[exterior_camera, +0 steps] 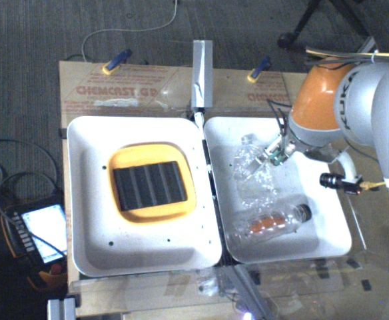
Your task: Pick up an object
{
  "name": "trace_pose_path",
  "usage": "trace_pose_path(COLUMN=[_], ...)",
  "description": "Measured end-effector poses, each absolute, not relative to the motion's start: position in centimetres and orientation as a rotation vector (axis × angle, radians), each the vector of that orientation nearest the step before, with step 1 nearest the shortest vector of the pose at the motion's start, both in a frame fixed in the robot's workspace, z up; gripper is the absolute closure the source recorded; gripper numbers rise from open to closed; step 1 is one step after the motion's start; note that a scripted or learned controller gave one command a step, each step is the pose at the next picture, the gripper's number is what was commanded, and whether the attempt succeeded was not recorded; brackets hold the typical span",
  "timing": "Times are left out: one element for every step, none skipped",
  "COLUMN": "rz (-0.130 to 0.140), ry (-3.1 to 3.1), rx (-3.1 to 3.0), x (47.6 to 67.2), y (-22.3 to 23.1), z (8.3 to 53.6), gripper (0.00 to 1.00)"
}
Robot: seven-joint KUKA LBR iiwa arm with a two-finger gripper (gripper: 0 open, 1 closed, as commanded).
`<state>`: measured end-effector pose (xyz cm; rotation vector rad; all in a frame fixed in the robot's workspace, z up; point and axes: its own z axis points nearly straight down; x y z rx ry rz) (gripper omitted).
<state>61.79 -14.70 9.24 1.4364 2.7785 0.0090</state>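
In the right bin [328, 239] lie clear plastic things: a crumpled clear bottle [251, 162] near the back left and a clear bottle with an orange label and dark cap [274, 222] near the front. My gripper [276, 153] reaches down into the back of this bin, right beside the crumpled bottle's right side. The orange-banded wrist [321, 102] hangs above it. A yellow tray with a black ribbed insert [151, 182] lies in the middle of the left bin [88, 232].
A metal post [202, 75] stands at the back between the bins. Two blue-and-yellow clamps [116, 61] hold the board behind the bins. A black fitting [338, 181] juts out over the right bin's right rim. A tablet [38, 229] lies on the floor at left.
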Motion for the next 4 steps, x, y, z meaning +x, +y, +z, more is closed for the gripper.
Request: trace_pose_path(rz=[0.010,0.017,0.000,-0.011], ry=[2.663,2.652,2.577,2.625], rx=[1.643,1.636,1.795,1.733], x=[61.7,62.1,64.3,66.7], y=[-20.2,-20.2,-13.6,-14.2], z=[9.2,10.9,18.4,14.3], gripper=[0.00,1.00,1.00,1.00])
